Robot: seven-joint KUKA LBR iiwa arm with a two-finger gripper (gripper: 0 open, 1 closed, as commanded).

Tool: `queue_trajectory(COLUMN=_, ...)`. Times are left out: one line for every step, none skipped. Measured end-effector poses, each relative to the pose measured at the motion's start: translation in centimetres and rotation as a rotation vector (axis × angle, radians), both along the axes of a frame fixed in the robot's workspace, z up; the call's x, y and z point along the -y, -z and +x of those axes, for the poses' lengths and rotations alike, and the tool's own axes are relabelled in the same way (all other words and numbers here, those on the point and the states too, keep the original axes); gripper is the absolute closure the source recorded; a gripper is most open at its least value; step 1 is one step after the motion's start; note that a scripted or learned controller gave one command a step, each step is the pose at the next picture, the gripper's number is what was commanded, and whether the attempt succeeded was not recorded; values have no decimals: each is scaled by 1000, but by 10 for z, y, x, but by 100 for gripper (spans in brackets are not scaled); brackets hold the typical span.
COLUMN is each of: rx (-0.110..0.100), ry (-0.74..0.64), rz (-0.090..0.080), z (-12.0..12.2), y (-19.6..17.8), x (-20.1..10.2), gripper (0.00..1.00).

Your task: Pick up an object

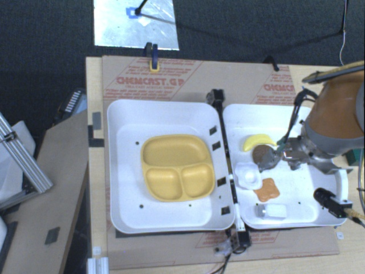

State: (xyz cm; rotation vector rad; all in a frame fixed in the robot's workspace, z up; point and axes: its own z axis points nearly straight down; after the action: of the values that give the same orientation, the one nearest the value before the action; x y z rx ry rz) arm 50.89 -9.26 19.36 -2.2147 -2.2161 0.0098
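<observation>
Nearest the camera: small white block (275, 211) at right bin's (296, 114) front edge, orange piece (266, 190) behind it. Gripper (264, 154) sits over the banana (258, 142); grip state: cannot tell. Banana looks light, smooth plastic, likely slippery; grasp across its mid-curve.

A yellow divided plate (174, 168) lies in a white bin (122, 153); nearby, a yellow banana (258, 141) and an orange piece (267, 190).

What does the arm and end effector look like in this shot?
The arm is a bulky rounded body, orange on top with a grey section below. A thin black cable loops along its side. The end effector ends in a dark brownish, rounded tip on grey metal hardware.
</observation>
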Motion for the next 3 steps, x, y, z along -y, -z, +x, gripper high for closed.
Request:
queue_trajectory(rx=12, ry=-2, rz=-2, z=3, y=-5, x=0, gripper=0)
queue_trajectory(rx=9, ry=-1, rz=-1, z=5, y=37, x=-5, gripper=0)
queue_trajectory(rx=7, ry=-1, rz=-1, z=-4, y=83, x=-7, gripper=0)
